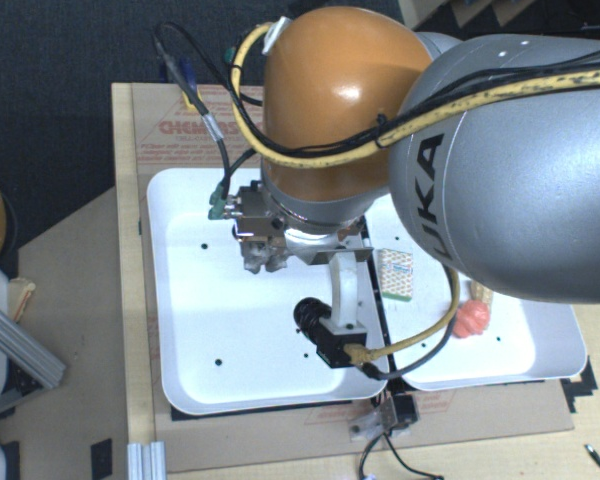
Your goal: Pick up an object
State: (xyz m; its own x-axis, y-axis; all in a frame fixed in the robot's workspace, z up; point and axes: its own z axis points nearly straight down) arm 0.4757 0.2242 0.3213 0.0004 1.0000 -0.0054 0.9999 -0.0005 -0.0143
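My gripper (259, 255) hangs over the upper middle of the left bin (195, 308), under the arm's big orange band. Nothing shows beneath it but white bin floor. In the right bin (540, 353), just past the divider, lies a small pale packet (396, 274) with a speckled green and orange print. A salmon-pink soft object (471, 319) lies a little farther right, partly hidden by the grey arm. Both things are well to the right of the gripper.
The grey arm covers most of the right bin and the back of both bins. A brown cardboard sheet (135, 148) lies under the bins. Metal framing (20, 353) stands at the left edge of the bench.
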